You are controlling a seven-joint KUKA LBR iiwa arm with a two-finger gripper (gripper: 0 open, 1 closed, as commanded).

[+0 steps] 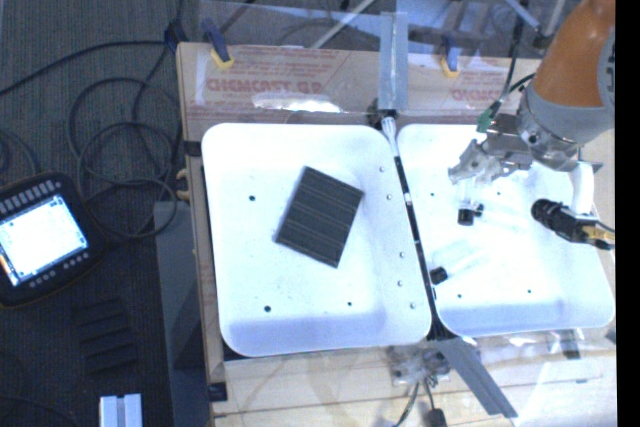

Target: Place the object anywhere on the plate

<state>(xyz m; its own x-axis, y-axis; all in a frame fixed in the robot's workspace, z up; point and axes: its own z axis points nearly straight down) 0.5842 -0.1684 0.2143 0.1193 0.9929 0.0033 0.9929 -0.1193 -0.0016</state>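
Your tool (468, 211) hangs over the right bin (520, 300); its state cannot be told. The plate (320, 216), dark and ribbed, lies tilted in the left bin (250, 315). Two white bins share the counter (300, 75), whose red lettering is unreadable; grey carpet (90, 15) surrounds it.

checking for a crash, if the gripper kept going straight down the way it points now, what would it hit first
Probably the bare white floor of the right bin. The gripper points down over it; the dark ridged plate lies apart, in the left bin. Depth is unclear.
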